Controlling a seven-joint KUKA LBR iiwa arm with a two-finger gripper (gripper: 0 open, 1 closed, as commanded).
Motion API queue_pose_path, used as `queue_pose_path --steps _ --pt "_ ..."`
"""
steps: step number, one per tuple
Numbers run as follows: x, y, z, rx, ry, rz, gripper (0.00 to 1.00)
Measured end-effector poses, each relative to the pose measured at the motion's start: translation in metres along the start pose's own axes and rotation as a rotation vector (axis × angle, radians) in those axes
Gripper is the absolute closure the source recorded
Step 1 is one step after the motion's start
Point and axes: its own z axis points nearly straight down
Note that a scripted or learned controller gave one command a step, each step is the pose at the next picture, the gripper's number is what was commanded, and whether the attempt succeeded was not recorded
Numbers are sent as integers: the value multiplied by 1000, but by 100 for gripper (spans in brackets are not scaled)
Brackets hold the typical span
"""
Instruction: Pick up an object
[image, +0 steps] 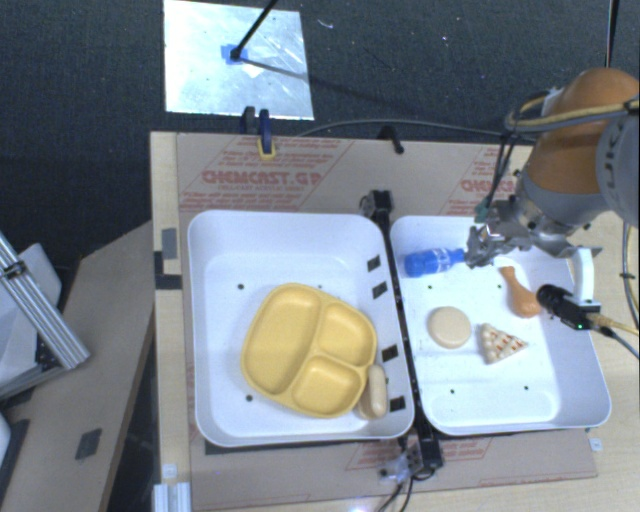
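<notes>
The blue bottle (433, 262) lies across the right bin's (500, 410) far end, its long axis left-right, with the gripper (481, 247) at its right end; grip unclear. That bin also holds a round biscuit (449, 326), pizza slice (501, 343) and drumstick (518, 290); the left bin (230, 300) holds a yellow tray (309, 348).

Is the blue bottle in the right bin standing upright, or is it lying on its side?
Lying on its side. The blue bottle stretches lengthwise across the right bin's floor, by the end effector.
</notes>
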Motion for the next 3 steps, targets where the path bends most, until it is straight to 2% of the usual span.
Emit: queue_pose_path --steps 1,3 --pt "57 -5 6 3 2 -6 100" --pt "176 -20 -20 1 3 -8 100"
